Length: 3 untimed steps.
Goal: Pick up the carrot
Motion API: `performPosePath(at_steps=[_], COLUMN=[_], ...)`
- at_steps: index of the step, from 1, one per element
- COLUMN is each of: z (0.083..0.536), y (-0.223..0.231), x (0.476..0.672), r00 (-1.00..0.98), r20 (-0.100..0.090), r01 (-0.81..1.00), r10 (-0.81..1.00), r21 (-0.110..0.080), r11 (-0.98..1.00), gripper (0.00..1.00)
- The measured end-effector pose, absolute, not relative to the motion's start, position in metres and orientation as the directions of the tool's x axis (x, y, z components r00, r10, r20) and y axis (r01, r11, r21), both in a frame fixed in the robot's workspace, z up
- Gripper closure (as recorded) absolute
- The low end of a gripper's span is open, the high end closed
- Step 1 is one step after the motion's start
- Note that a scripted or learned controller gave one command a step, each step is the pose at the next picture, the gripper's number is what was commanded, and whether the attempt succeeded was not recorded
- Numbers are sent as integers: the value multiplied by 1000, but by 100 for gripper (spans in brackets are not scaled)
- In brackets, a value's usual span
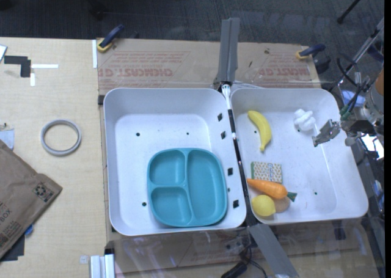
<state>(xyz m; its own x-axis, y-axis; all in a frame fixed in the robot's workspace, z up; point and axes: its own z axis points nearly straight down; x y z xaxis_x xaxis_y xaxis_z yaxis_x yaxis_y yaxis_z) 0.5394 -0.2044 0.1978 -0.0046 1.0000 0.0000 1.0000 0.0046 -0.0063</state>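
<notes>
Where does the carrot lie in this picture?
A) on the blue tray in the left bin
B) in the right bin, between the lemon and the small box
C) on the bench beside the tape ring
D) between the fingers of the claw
B: the carrot lies in the right bin, just above the lemon and below the small box.

Red printed lettering runs across the brown cardboard sheet (183, 63) lying behind the two white bins, one block on the left half and one on the right half (278, 70). It sits upside down to the camera and reads roughly "CHEMCOT", with a smaller line beneath too blurred to make out. The brown cardboard box (21, 200) at the left edge carries a small dark square mark and the letters "BOX" near its lower corner. The small patterned packet (267, 171) in the right bin has print too fine to read.
</notes>
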Motion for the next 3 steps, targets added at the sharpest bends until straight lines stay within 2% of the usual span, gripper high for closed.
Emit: performPosePath(at_steps=[1,2,3], z=[185,91,188], y=[-104,-108,-82], x=[495,478,479], r00=[-123,-108,-381], r20=[1,0,1], r01=[992,994,924], r10=[992,994,924], r21=[-6,-4,-4], r11=[123,108,381], gripper=[0,0,0])
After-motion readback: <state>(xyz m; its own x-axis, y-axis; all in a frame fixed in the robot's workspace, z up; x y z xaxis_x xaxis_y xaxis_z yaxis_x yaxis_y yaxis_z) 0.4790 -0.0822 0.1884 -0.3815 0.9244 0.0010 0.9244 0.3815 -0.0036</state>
